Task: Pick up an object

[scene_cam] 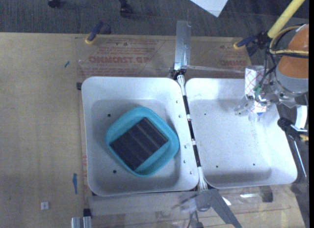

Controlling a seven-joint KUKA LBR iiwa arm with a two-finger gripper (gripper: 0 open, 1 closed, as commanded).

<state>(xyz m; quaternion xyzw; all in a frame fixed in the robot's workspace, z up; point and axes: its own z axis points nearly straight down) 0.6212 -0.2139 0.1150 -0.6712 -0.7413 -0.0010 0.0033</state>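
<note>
step: approach, nothing grasped | gripper (pixel 247 108) hung over right bin (pixel 230 158) far edge, spread/pinched state unreadable | blue dish (pixel 143 147) sat in left bin (pixel 98 99) | next: traverse left, descend

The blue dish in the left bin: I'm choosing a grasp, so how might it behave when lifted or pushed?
The blue dish looks like rigid moulded plastic, so probably stiff and light. Its smooth rounded rim may slip from fingers. It lies flat and wide, so a push would likely slide it rather than tip it; the dark ridged block inside might shift.
</note>
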